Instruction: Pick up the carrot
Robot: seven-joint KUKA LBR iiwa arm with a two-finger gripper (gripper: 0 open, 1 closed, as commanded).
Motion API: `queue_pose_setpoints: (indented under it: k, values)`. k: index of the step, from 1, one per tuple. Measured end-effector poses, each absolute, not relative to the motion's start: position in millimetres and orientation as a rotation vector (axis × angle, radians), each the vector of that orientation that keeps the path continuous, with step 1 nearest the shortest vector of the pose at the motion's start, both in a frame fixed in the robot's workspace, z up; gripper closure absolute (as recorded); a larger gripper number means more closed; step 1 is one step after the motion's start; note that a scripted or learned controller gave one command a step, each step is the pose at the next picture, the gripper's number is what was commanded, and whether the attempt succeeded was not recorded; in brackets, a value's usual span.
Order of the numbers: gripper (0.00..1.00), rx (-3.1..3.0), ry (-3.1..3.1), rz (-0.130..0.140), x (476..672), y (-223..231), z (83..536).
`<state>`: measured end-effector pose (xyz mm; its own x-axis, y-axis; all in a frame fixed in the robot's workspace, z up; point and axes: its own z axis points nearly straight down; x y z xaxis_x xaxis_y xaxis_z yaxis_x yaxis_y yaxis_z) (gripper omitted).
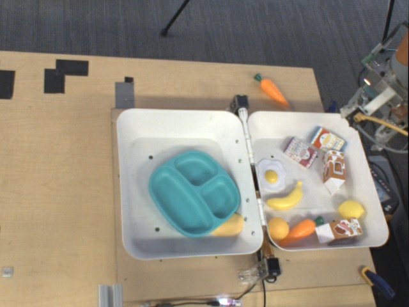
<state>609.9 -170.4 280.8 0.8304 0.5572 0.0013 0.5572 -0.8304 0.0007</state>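
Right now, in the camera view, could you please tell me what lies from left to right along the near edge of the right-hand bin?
Orange → carrot → small carton, all along the near wall of the right bin. The lemon sits just behind the carton, so I leave it unplaced.

No legible text or labels.

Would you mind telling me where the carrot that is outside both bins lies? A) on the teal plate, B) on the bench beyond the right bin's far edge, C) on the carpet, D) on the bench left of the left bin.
B: that carrot rests on the wooden bench just past the far rim of the right bin, not inside either bin.
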Motion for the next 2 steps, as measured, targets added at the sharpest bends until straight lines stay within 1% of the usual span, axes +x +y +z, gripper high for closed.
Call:
queue_pose_setpoints:
  k: [2]
  values:
    - [0.00,3.005,0.915,0.002,609.8,-170.4,280.6]
